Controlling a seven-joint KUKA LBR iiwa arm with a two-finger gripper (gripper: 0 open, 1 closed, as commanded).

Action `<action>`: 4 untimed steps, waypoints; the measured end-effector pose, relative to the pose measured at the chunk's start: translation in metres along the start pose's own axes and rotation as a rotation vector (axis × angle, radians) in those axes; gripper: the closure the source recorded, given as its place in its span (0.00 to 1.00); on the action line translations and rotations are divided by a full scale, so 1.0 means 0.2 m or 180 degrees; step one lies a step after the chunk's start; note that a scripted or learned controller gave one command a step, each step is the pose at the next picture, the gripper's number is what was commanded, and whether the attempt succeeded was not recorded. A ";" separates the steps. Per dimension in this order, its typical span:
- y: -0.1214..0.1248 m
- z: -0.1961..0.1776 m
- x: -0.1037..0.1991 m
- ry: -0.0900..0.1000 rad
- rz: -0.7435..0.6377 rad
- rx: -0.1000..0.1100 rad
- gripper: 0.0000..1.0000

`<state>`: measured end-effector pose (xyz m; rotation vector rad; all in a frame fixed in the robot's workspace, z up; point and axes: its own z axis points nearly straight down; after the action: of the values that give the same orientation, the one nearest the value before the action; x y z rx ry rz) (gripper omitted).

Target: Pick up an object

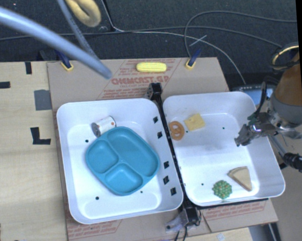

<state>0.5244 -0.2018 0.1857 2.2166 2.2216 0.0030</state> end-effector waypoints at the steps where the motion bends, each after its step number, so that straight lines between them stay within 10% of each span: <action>1: -0.01 -0.31 0.02 -0.0003 -0.0001 -0.0004 1.00; 2: 0.00 -0.47 0.02 0.0001 0.0001 0.0006 1.00; 4: 0.27 -0.38 0.53 0.0003 -0.0012 0.0013 1.00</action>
<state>0.5782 -0.0956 0.2618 2.2149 2.2285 -0.0006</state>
